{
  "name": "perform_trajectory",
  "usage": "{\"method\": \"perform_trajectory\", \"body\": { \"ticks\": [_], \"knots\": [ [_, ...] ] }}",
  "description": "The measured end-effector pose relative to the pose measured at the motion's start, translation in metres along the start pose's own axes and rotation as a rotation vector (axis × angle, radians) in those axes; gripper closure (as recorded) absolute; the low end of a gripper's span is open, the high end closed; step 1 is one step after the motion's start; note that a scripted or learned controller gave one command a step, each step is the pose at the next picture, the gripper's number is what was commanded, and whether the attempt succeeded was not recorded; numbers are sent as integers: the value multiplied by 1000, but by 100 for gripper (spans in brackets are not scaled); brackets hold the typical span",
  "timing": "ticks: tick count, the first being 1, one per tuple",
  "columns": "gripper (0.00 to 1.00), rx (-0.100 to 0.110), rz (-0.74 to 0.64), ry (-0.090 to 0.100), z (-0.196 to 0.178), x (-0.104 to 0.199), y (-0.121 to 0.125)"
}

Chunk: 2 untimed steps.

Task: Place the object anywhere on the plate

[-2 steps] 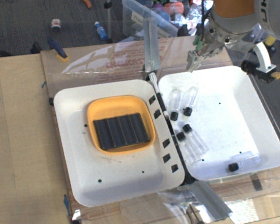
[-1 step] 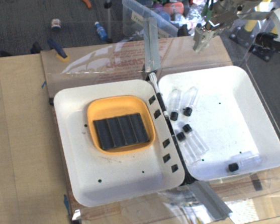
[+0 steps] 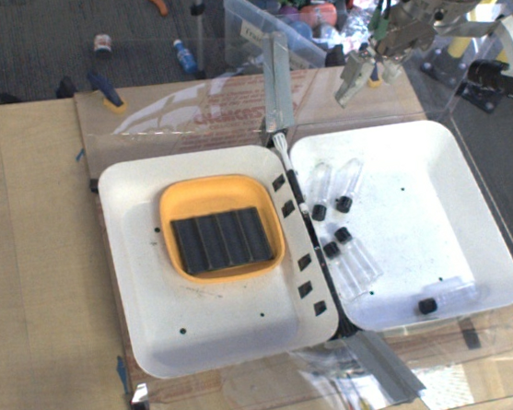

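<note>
Light wood bench [image 3: 33, 273] spans the left side; cardboard sheet [image 3: 180, 111] lies along its back edge. Clear plastic tub [image 3: 247, 15] of colourful items behind, on dark grey floor [image 3: 51, 39] scattered with small tools.

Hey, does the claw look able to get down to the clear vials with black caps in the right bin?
Probably yes. The claw hangs above the bench behind the right white bin, and the clear vials with black caps lie uncovered with nothing over them.

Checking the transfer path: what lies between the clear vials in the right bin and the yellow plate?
In the camera view, the bins' adjoining rims separate the vials from the plate.
</note>
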<state>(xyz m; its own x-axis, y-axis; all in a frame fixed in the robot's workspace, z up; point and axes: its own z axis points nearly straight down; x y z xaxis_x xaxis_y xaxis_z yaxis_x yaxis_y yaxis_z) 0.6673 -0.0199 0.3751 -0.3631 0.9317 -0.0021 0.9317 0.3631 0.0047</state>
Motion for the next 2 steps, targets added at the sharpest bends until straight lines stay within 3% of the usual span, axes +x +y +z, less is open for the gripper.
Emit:
{"method": "perform_trajectory", "body": {
  "ticks": [1, 2],
  "knots": [
    [100, -7, -1, -4, -12, 0, 1],
    [100, -4, -289, -5, -63, -77, -30]
  ]
}}
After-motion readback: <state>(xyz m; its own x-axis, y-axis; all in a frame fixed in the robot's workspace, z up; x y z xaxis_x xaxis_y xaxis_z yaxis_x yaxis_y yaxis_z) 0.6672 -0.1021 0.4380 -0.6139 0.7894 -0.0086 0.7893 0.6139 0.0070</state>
